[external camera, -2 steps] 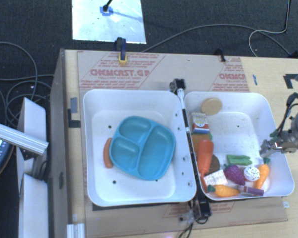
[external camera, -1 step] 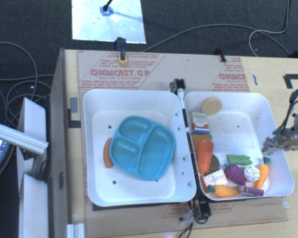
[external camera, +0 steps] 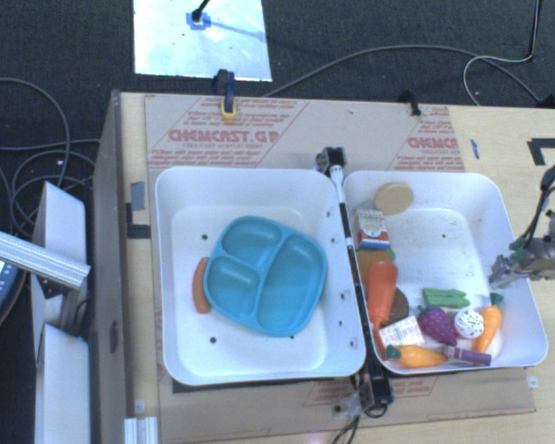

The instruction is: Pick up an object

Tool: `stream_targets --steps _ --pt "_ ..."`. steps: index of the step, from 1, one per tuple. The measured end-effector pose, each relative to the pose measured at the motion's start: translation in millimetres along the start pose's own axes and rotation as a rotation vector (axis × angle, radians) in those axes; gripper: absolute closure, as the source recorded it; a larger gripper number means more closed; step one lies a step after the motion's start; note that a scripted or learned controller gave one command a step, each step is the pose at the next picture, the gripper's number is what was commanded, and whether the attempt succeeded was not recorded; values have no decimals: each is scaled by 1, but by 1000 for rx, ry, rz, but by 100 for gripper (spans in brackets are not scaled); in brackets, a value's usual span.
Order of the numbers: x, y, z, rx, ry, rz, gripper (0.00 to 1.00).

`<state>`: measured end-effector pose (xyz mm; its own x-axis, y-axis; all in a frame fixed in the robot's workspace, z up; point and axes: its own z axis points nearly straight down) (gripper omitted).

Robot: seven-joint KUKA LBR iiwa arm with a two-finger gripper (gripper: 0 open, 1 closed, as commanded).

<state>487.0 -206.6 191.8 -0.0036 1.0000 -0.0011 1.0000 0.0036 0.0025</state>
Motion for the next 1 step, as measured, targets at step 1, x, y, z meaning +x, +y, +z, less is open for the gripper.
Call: stream_targets --steps 1 --pt "12 0 107 -1 0 3 100"
